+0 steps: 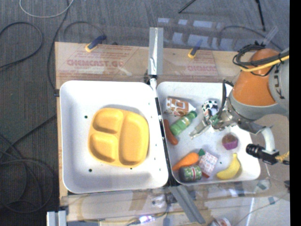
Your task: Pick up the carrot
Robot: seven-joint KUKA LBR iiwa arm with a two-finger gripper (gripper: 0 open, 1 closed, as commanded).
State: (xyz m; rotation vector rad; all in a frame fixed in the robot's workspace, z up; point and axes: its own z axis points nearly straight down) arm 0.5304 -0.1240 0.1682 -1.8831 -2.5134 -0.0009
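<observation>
Grey and orange, the arm (256, 86) is seen reaching in from the right over the right bin (244, 175), its wrist bent down and leftward. The gripper (200, 130) is held low over the middle of that bin, its two thin fingers (203, 125) set slightly apart with nothing between them. The tips are placed just right of the green bottle (182, 123) and above the carrot (186, 160), from which they are kept apart.

The carrot is found lying near the front of the right bin, its tip pointed left toward the bin wall. A green can (190, 173) is set just below it, and a pink packet (207, 163) touches its right end. A banana (229, 168) lies further right, with a purple fruit (230, 141) above it. A red sausage (169, 132) is laid along the left wall, and a small carton (176, 106) is placed at the back.

A yellow tray (120, 136) with compartments is held in the left bin (75, 98). Both bins are borne on a cardboard-covered bench (94, 62), with clamps at its back edge. Grey carpet (117, 8) strewn with cables is seen beyond.
</observation>
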